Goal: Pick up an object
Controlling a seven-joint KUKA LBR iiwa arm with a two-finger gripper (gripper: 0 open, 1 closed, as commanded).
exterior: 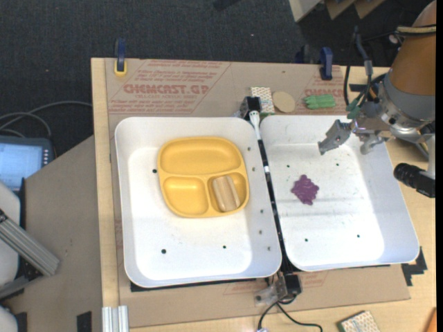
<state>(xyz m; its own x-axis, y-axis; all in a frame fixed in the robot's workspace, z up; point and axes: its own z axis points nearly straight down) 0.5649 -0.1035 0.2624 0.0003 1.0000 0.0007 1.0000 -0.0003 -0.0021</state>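
Observation:
A small purple object (304, 189) lies near the middle of the right bin (374, 244). In the left bin (138, 220) sits a yellow divided plate (201, 159), and a tan block (223, 192) rests in its lower right compartment. My gripper (348, 141) hovers over the far right part of the right bin, up and to the right of the purple object. Its two fingers (331, 139) stand spread apart, open, with nothing between them.
On the board behind the bins lie a green piece (320, 102), a round tan disc (283, 102) and a checkered tag (260, 93). Blue clamps (121, 64) (325, 63) hold the board's far edge. A black part (415, 178) juts in at the right bin's right side.

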